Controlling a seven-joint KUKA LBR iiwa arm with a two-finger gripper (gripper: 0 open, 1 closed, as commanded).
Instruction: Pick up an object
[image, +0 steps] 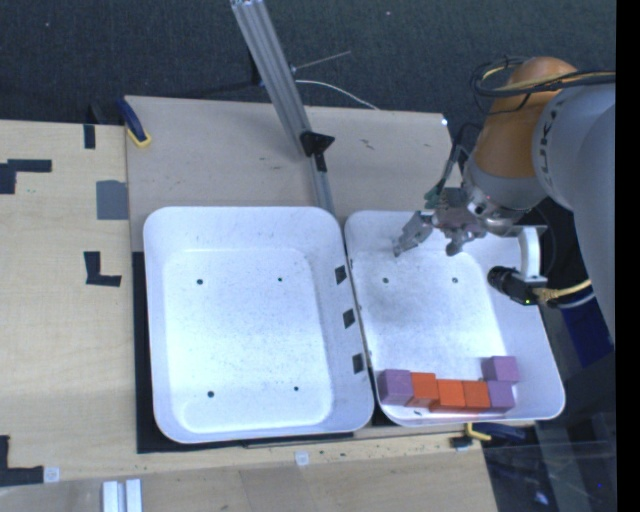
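Note:
Purple and orange blocks lie in a row along the near edge of the right bin: a purple block at the left, orange blocks in the middle, and purple blocks stacked at the right end. My gripper hangs over the far part of the right bin, well away from the blocks. Its two fingers are spread apart with nothing between them.
The left bin sits beside the right one. A slanted metal pole crosses the bench behind the bins. A blue and yellow clamp sits at the bench's far left corner. Black cables loop near the arm's wrist.

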